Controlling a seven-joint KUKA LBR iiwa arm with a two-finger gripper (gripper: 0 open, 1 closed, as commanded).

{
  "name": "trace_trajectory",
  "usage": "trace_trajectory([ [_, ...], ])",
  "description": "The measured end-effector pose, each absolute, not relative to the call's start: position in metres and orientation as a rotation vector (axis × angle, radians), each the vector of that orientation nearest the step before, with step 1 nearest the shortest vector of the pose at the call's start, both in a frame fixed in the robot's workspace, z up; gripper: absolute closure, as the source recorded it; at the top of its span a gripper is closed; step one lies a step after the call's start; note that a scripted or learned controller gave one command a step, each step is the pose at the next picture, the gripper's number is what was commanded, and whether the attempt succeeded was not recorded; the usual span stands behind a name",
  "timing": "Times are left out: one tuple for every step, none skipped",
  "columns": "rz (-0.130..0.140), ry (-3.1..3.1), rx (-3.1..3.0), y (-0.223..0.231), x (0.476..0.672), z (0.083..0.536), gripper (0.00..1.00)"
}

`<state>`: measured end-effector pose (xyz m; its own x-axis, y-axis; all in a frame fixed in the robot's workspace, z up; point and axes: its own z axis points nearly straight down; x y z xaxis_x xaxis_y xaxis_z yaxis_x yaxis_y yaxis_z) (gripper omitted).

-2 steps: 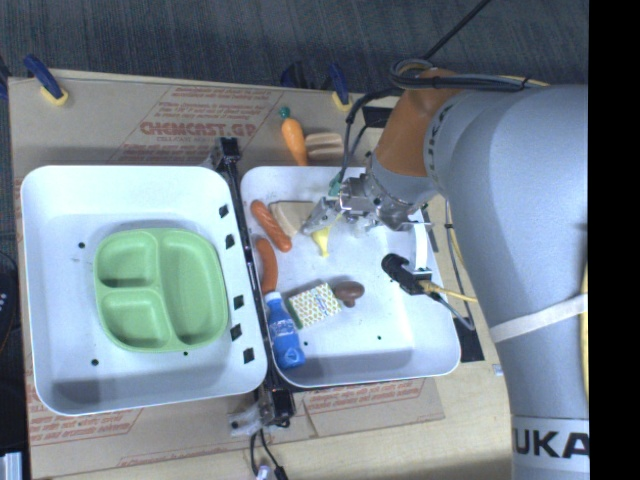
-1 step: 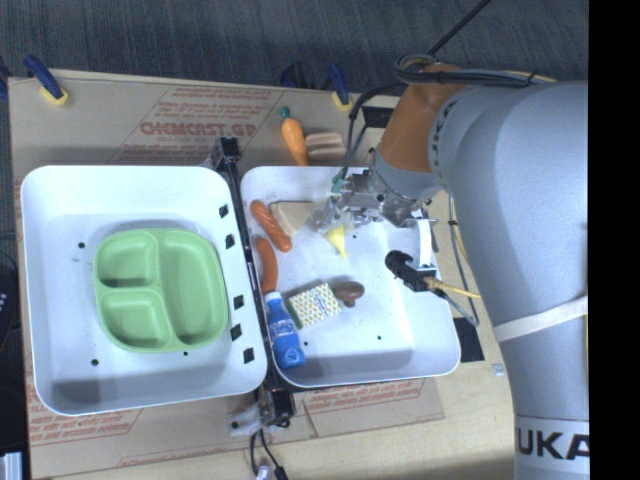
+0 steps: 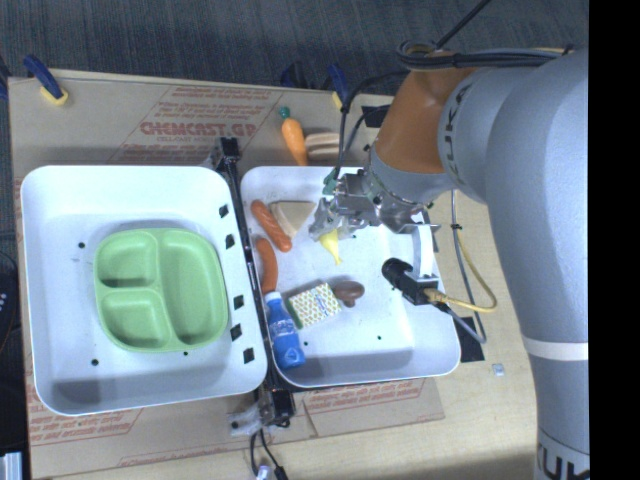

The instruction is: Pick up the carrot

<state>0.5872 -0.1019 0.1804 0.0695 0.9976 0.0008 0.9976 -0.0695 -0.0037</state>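
The arm's pincer (image 3: 338, 211) hangs low over the rear of the right bin (image 3: 425, 358), its metal parts crowded together so that whether it is open or closed cannot be told. A small yellow piece (image 3: 331, 245) lies just below its tip, and a pale wedge-shaped item (image 3: 295, 213) sits just to its left on the bin floor. Behind the pincer rises the grey arm (image 3: 520, 168) with its orange band (image 3: 425, 118), reaching in from the right, cables looping around the wrist and a black fitting (image 3: 403, 279) hanging beside it over the bin.

The carrot (image 3: 292, 139), orange with a green top, lies outside the bins on the cardboard sheet (image 3: 190, 123) at the back of the desk (image 3: 500, 368), just beyond the right bin's rear rim and next to a tan, bun-like item (image 3: 322, 146). It is apart from the pincer.

Along the right bin's left side lie two sausage-shaped orange-red pieces (image 3: 270, 225), one behind the other, and nearer the front a blue bottle (image 3: 282, 334) with a white cap. A patterned yellow-and-white block (image 3: 314, 304) and a brown rounded item (image 3: 347, 291) rest in the middle of the bin.

The left bin (image 3: 50, 268) holds a light green divided plate (image 3: 160, 288).
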Motion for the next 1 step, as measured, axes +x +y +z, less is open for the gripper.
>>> trace_trajectory([
  [0.005, -1.627, -2.686, -0.1745, 0.5405, 0.2634, 1.00],
])
